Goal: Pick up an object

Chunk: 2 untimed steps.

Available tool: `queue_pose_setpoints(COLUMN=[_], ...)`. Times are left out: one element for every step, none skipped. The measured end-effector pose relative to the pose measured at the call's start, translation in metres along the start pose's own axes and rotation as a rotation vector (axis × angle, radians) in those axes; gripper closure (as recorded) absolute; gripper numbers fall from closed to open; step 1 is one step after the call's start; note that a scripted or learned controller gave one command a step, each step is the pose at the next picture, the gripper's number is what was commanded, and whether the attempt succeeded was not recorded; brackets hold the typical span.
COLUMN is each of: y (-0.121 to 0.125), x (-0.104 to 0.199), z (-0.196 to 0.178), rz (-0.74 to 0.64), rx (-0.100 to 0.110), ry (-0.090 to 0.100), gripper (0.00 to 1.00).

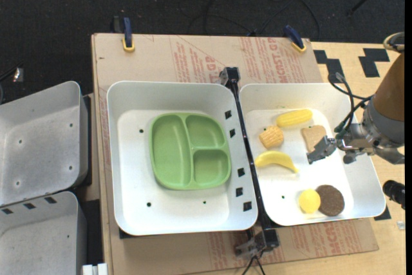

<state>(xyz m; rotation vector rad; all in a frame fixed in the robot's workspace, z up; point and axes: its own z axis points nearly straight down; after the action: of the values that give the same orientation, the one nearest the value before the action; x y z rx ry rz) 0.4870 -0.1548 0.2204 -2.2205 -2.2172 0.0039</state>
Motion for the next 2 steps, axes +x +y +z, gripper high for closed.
queue_pose_setpoints(y=[0.000, 0.003], x=[0.000, -0.003], z=[0.064, 0.127], rz=[0.000, 0.000], rx=[0.002, 0.000], ry=[0.001, 0.001], gripper=[0.00, 0.00])
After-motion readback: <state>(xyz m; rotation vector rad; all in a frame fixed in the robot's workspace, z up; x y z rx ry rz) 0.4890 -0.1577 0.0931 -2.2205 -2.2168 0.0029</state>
